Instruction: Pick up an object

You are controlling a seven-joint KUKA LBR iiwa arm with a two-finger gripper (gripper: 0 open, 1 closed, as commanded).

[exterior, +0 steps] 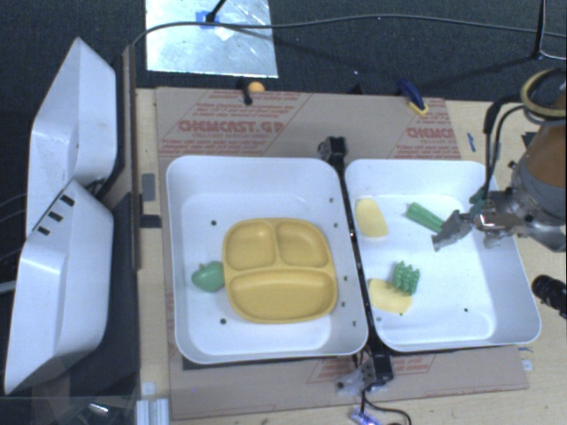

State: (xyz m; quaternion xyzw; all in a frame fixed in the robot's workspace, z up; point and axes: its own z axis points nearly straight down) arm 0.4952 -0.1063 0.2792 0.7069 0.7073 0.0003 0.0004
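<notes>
We see the gripper (454, 228) above the right bin (505, 326), w/ nothing held; how far open, we cannot tell. The green stick (424, 216) lies just beside it. Risk: it is thin, near flat, so it may slip away.

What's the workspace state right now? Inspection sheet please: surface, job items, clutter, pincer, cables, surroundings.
Surface: cardboard sheet under two white bins.
Job's things: left bin holds yellow divided plate and green piece touching its left edge; right bin holds yellow piece, green stick, green ridged block on a yellow slice.
Clutter: nothing seen.
Grippers: pincer over right bin, beside the stick.
Cables: black cable across the top.
Surroundings: metal plate, white housings.
</notes>
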